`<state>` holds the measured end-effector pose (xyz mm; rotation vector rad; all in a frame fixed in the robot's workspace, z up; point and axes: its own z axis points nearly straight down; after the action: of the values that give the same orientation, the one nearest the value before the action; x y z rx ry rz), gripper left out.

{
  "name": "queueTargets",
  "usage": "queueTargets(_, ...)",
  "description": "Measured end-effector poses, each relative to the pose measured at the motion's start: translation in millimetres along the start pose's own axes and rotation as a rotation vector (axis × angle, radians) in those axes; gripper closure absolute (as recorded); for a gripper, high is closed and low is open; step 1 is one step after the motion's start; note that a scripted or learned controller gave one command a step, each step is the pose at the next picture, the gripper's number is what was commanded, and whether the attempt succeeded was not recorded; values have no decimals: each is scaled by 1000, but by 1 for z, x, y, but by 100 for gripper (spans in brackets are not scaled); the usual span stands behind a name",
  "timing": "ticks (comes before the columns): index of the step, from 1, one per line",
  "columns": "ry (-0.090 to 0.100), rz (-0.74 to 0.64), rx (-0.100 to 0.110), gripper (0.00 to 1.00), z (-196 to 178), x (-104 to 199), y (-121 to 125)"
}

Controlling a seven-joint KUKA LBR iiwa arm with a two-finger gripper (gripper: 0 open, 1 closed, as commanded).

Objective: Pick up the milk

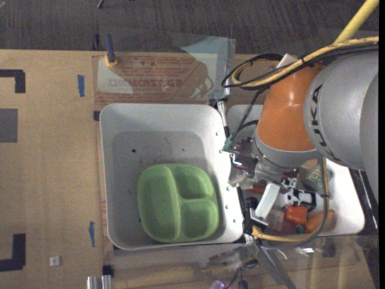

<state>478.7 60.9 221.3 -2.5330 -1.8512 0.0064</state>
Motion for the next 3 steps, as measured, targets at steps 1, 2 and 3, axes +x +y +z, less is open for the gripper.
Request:
queueTargets(1,-1,-290,-5,100,-15,29,-9)
queueTargets(2,-1,-196,-1,100,27,81,-26)
queueTargets(3,-1,260,-4,100,7,146,-47)
